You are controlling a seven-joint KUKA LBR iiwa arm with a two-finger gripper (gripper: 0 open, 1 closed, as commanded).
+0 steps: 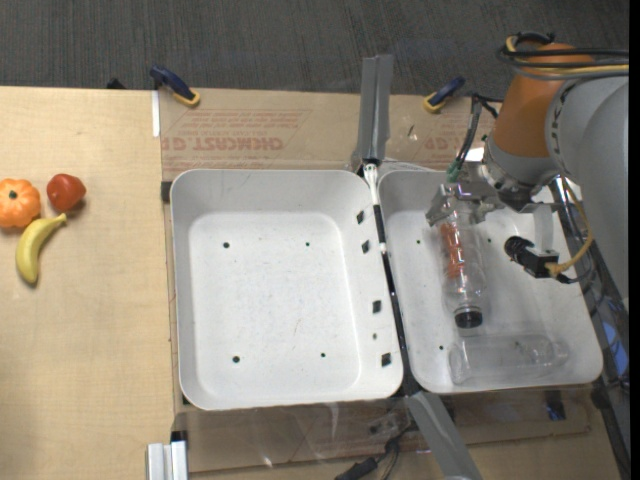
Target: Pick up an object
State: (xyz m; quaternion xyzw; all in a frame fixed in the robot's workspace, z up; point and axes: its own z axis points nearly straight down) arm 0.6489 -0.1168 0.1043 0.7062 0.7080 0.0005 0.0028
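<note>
The arm (560, 98) reaches into the right bin (590, 363). There a clear bottle (462, 268) lies lengthwise, its dark cap toward the camera. The gripper (452, 200) sits at the bottle's far end; its state I cannot tell. A good grasp needs it centred across the bottle's width, so the round body does not slip away.

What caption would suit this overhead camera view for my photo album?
Robot arm reaches its end effector over a clear bottle in the right bin; fruit sits aside.
</note>
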